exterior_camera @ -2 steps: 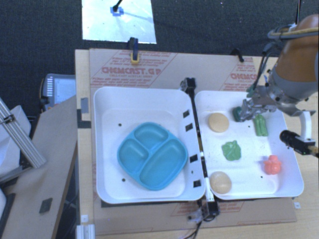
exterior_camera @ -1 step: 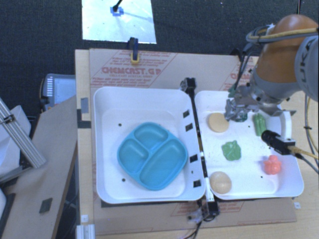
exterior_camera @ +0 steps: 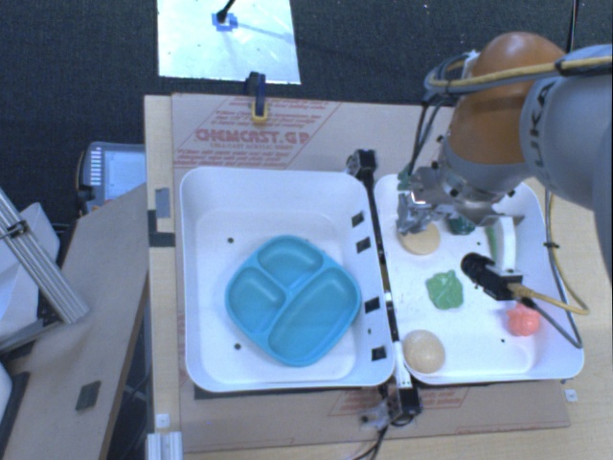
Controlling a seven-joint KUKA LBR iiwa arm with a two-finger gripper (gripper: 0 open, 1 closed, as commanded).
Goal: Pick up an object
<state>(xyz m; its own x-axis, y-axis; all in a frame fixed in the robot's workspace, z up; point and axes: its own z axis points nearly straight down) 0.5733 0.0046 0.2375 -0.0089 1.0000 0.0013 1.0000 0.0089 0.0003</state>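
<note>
Gripper hangs in the upper left part of the right bin, just above a tan round disc that lies on the bin floor; whether it is open or closed cannot be told from this angle. Lower in that bin lie a green lump, a cream ball near the bottom left corner and a pink lump further right. At centre frame, the left bin holds a blue divided plate.
</note>
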